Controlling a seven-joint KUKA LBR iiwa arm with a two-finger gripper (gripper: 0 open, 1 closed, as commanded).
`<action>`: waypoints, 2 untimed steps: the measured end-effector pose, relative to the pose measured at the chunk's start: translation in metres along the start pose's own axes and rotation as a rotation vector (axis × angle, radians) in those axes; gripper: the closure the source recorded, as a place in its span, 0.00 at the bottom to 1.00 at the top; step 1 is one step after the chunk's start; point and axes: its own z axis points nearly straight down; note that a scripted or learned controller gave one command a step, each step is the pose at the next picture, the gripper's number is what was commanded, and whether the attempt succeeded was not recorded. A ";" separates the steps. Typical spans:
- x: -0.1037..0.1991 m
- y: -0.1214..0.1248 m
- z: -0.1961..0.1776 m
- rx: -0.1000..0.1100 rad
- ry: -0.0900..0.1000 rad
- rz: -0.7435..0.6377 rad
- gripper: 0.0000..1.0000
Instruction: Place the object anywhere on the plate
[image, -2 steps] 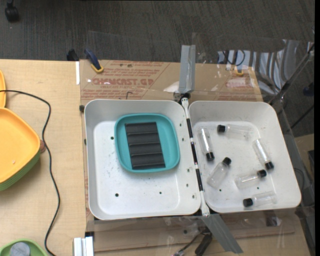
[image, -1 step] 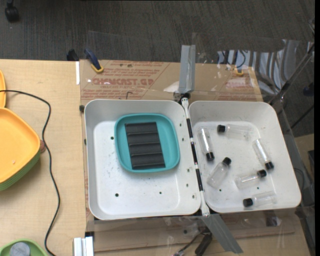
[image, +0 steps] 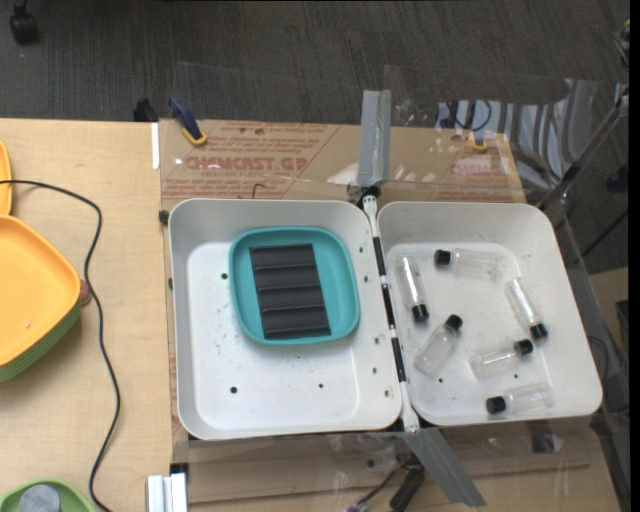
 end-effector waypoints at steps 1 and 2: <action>-0.001 0.000 0.000 0.001 -0.001 0.003 0.00; -0.001 0.001 0.000 0.000 0.000 0.003 0.00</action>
